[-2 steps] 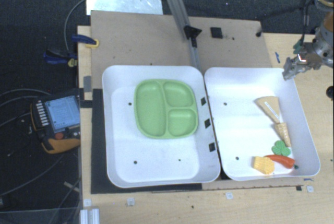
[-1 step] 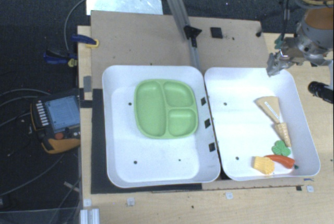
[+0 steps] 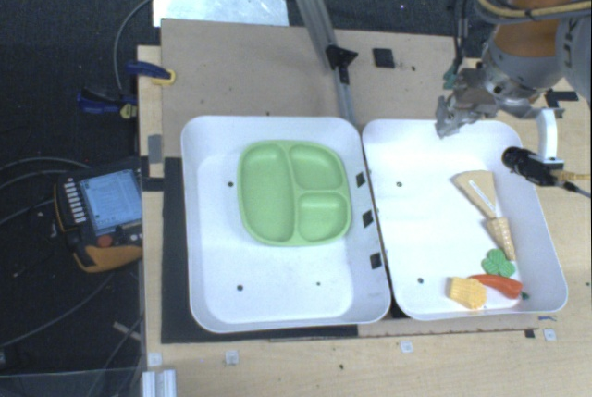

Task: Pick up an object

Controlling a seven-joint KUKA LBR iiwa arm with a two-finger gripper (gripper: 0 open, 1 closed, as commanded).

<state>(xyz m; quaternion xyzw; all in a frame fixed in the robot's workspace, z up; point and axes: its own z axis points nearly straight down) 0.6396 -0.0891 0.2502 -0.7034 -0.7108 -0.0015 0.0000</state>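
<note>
Below and ahead of my gripper (image 3: 447, 129), which hangs over the far rim of the right bin (image 3: 407, 229), lie small toy foods: a tan wedge (image 3: 477, 190), a cone (image 3: 501, 234), a carrot (image 3: 498, 282) and a yellow corn piece (image 3: 468, 292). They look light, rigid, slick plastic (my guess); I'd pinch the wedge across its narrow sides. Whether my jaws stand wide or narrow I cannot tell. Further off, the left bin (image 3: 213, 284) holds a green divided plate (image 3: 294, 192).

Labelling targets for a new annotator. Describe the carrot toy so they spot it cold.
Start at the right white bin and go to its near right corner, where small toys cluster. The carrot lies flat there: orange-red body, green leafy top. A yellow block sits beside it and a tan cone above; only the carrot is red.
</note>
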